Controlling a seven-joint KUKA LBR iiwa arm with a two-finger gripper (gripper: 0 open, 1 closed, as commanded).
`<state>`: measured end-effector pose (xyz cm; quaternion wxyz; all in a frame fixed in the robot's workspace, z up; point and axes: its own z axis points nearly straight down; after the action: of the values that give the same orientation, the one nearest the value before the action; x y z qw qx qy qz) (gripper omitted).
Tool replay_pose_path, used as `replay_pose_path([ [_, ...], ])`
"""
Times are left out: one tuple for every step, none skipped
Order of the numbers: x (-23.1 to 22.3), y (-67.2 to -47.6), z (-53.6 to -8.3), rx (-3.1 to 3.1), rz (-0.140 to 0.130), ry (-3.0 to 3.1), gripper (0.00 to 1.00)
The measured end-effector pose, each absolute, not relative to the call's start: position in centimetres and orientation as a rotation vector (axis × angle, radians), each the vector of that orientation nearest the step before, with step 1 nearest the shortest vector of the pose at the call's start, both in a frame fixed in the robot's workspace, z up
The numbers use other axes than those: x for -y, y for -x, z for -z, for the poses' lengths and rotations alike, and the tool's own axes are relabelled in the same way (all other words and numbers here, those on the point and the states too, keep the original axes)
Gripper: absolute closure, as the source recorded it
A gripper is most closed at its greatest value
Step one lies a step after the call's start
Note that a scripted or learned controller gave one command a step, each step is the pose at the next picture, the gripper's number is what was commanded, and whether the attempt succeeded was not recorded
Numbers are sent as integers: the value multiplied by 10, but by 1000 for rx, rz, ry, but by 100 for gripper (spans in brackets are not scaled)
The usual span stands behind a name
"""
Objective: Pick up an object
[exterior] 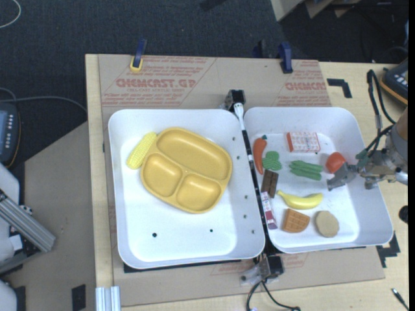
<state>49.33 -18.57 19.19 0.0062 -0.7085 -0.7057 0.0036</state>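
Observation:
My gripper [353,181] hangs over the right side of the right bin [369,222], its fingers spread open with only bin floor between them. One fingertip [336,183] lies just below a red tomato [334,161]. Left of it are a green pea pod [305,169], a banana [300,200], a waffle [295,221] and a tan round cookie [327,223]. Farther left lie a carrot [259,153], a green leafy piece [272,161] and a brown bar [270,183]. A red-and-white box [303,142] sits at the back.
The left bin [130,232] holds a yellow divided plate [186,169] and a corn cob [141,149] at its left. A black divider rail [249,167] runs between the bins. Cables [376,102] hang at the right edge.

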Motion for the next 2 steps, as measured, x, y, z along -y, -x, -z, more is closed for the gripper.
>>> replay_pose_path([
  [186, -497, -199, 2221, 0, 2221, 0],
  [193, -502, -147, 2217, -3, 2218, 0],
])
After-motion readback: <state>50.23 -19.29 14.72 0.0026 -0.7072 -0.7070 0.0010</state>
